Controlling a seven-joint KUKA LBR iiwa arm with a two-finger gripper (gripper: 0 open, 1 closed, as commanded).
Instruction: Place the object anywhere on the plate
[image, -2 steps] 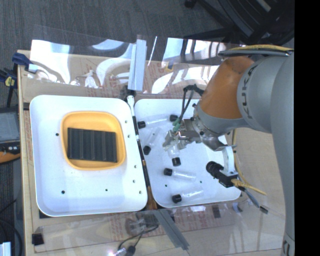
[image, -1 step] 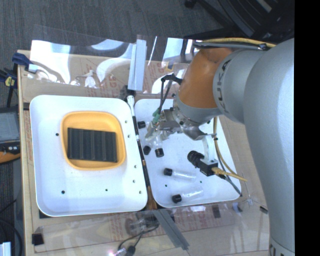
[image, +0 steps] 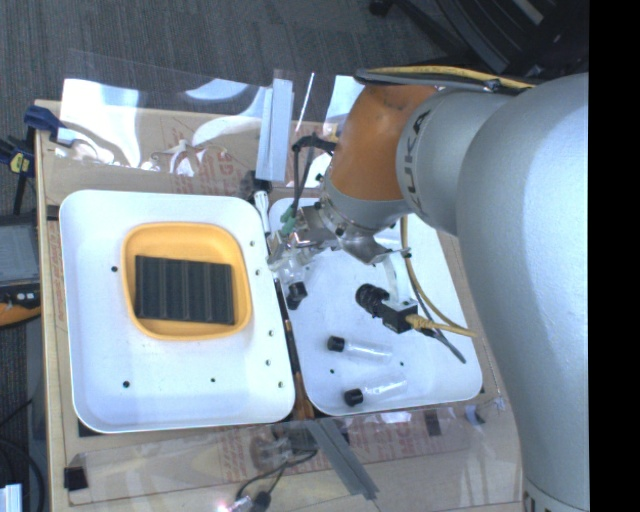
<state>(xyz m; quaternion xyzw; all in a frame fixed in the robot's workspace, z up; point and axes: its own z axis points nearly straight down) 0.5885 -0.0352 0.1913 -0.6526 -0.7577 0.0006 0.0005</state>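
First, at the near edge, two shallow white bins sit side by side on a bench. In the near part of the right bin (image: 440, 372) lies a clear tube with a black cap (image: 372, 391), resting on its side with the cap to the left. Slightly farther in lies a second clear tube with a black cap (image: 362, 348), also on its side and apart from the first.

The left bin (image: 170, 385) holds a yellow plate (image: 130, 272) with rounded corners, set toward its middle. A black ridged insert (image: 188, 290) rests in the hollow of the plate. Neither tube is on the plate; both are in the other bin.

Farther back, the gripper (image: 288, 255) hangs over the left wall of the right bin, close to where the two bins meet. Whether it is open or closed cannot be told. A small black piece (image: 296, 294) sits just on its near side; it is unclear whether the two touch.

Behind it, the grey arm (image: 490, 160) with its orange band (image: 362, 140) reaches in from the right.
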